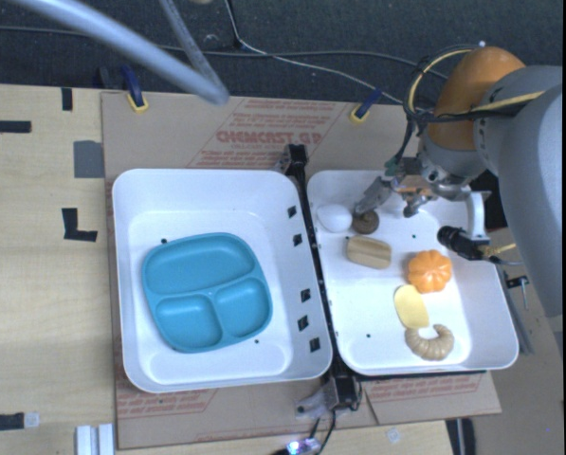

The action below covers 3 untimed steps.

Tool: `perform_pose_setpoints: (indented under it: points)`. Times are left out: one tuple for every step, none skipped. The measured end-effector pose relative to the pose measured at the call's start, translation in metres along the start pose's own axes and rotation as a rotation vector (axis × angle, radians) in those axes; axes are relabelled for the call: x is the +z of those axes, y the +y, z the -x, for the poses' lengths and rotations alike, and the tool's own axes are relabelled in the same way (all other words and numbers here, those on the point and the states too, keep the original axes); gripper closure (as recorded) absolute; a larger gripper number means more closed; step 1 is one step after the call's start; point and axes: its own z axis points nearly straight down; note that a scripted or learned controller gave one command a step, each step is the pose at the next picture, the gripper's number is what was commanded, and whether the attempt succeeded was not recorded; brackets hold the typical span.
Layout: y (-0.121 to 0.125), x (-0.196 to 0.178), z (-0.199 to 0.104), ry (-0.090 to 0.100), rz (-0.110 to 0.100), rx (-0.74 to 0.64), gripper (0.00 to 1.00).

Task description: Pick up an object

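The gripper sits low over the right bin, right by a small brown object and a white egg. Can't tell the jaw state. Blue tray is in the left bin.

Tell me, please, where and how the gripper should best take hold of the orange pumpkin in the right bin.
Probably from straight above, jaws across the round middle of the pumpkin. It stands apart from the yellow piece below it.
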Motion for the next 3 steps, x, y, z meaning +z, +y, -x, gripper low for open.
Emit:
perform_pose_setpoints:
  points:
    - [0.000, 0.027, -0.001, 0.004, -0.005, -0.001, 0.00]
    - [0.001, 0.015, -0.001, 0.003, -0.003, -0.003, 1.00]
    - [-0.002, -0.046, 0.004, 0.005, -0.001, 0.001, 1.00]
